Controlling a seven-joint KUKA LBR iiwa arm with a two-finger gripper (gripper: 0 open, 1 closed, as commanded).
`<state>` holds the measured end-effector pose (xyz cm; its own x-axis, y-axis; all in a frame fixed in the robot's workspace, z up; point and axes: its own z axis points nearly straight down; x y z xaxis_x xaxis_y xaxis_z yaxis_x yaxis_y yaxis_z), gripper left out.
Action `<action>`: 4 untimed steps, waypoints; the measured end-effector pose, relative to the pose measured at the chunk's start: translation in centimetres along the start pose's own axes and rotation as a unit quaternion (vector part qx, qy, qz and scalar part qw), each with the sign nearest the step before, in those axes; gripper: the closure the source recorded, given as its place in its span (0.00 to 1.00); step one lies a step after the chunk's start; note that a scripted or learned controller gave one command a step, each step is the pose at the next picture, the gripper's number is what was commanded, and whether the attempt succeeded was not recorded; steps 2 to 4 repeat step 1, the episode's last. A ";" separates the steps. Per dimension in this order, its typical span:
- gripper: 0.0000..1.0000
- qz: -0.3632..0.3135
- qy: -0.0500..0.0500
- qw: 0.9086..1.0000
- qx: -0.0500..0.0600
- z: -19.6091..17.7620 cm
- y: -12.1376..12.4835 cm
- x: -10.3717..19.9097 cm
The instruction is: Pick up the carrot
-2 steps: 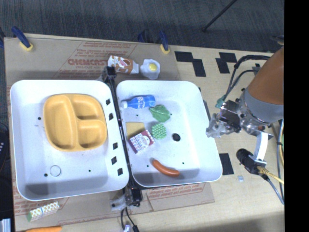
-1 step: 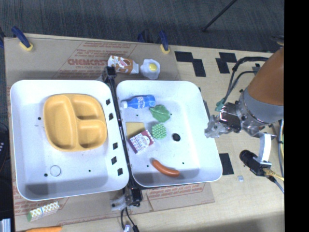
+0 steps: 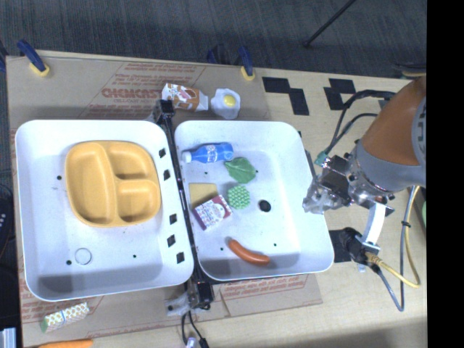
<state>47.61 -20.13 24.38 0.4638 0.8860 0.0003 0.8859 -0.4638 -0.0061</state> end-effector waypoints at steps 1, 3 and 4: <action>1.00 -0.028 0.000 1.000 -0.002 -3.2 0.0 0.0; 1.00 -0.028 0.000 1.000 -0.002 -3.2 0.0 0.0; 1.00 -0.028 0.000 1.000 -0.002 -3.2 0.0 0.0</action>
